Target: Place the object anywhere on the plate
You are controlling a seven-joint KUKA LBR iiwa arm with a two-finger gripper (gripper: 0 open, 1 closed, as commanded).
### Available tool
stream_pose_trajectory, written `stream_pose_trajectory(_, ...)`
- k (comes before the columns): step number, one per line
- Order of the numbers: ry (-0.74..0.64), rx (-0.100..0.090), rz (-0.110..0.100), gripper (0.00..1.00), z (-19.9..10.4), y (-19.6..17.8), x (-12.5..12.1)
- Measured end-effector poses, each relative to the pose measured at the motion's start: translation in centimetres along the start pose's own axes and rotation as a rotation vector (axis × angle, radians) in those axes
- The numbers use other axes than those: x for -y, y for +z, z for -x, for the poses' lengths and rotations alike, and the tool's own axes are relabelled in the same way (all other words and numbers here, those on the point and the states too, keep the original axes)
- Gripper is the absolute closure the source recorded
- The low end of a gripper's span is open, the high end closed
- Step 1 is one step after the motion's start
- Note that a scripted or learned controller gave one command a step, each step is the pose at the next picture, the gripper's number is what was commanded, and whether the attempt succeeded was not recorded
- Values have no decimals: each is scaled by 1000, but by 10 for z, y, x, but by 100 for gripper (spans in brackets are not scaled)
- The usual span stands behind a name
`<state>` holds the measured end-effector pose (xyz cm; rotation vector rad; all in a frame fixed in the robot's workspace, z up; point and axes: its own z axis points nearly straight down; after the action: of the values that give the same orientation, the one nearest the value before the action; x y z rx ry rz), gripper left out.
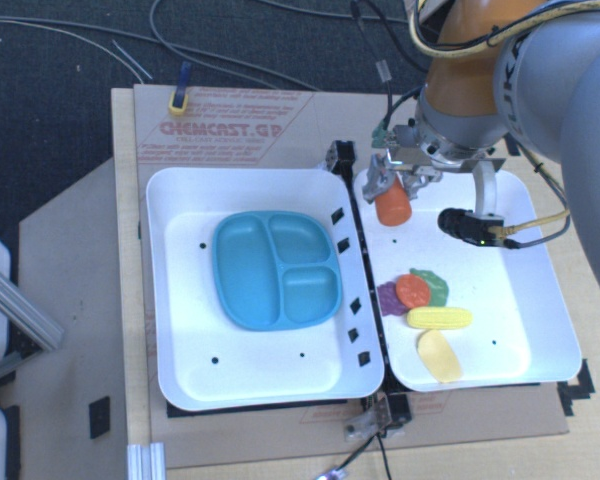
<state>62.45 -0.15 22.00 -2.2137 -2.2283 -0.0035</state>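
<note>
The tool (391,190) grips an orange carrot (392,208) above the right bin's (540,268) left edge; the blue plate (277,268) lies in the left bin (180,298).

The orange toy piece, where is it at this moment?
In the camera view the orange toy piece sits between the fingers of the claw, over the right bin near the divider, up from the toy food pile.

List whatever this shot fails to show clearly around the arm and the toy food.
- Tool: its fingertips are hidden behind the orange cylinder, so the grip is unclear in the camera view.
- Purple piece: partly covered by the red-orange piece; shape unclear.
- Green piece: mostly tucked behind the same piece.
- Arm: cut off by the top and right edges.
</note>
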Motion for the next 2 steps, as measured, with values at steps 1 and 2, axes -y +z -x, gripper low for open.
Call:
stream_pose_trajectory(1, 1, 0, 1, 100, -55, -12, -13)
stream_pose_trajectory(2, 2, 1, -1, 100, -101, -2, -21)
